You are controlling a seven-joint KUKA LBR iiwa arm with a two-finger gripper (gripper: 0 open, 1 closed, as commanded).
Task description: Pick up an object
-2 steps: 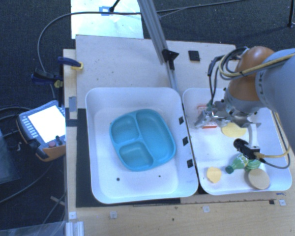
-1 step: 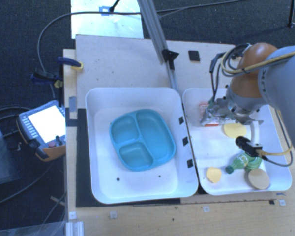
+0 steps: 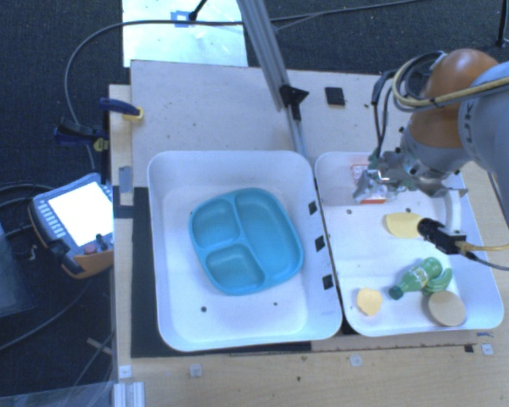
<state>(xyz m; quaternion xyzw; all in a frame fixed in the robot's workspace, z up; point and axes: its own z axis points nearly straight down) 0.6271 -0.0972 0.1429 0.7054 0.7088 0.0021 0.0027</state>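
Gripper: the gripper (image 3: pixel 375 185) hangs low over the far left part of the right bin (image 3: pixel 495 310), at the end of the grey arm (image 3: pixel 492 117) with its orange band.
Gripper opening: cannot tell; the wrist body hides it from above, and nothing can be seen held.
Directly at the gripper: a small red-and-white item (image 3: pixel 371 198) lies on the bin floor, partly hidden beneath the gripper. Whether the two touch cannot be made out.
Just beside the gripper, toward the near side and to the right in the view: a pale yellow slice (image 3: pixel 400 225) lies flat on the bin floor, apart from the gripper.
Farther toward the near side: a green bottle (image 3: pixel 421 277) lies on its side. A tan disc (image 3: pixel 446 309) sits just beyond it near the bin's near right corner.
Nearly straight toward the near side from the gripper: a small yellow piece (image 3: pixel 369 301) lies close to the bin's near rim, well apart from the gripper.
Left of the gripper, across the divide: the left bin (image 3: pixel 165 172) holds a blue divided plate (image 3: pixel 246 240), lying flat near its middle.
Beyond the gripper: the bare surface (image 3: pixel 212 104), with a slanted metal pole (image 3: pixel 267 36) rising from it.
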